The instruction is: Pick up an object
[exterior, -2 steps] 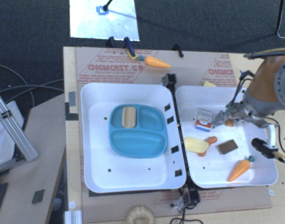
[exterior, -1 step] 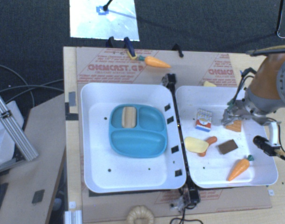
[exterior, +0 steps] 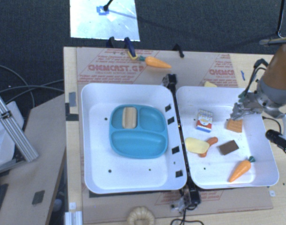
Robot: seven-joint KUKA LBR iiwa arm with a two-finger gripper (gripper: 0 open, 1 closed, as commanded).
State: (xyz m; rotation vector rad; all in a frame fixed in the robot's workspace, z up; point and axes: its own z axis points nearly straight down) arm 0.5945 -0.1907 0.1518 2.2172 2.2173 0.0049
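Observation:
My gripper [exterior: 238, 113] hangs over the right bin [exterior: 269, 172], near its far right side. It sits directly above a small orange square cracker [exterior: 234, 126], at or just over the cracker's far edge. Whether it touches the cracker is unclear. Also lying in this bin are a small white carton with red and blue print [exterior: 204, 120], a pale yellow piece [exterior: 196, 145], an orange sausage-like piece [exterior: 210, 142], a dark brown block [exterior: 228, 147] and a toy carrot [exterior: 240, 169].
The left bin [exterior: 93, 125] holds a blue divided plate [exterior: 139, 137] with a tan bread piece [exterior: 129, 117] in one section. A second carrot [exterior: 155, 62] lies on the board behind the bins. A small yellow item [exterior: 209, 84] rests by the right bin's far rim.

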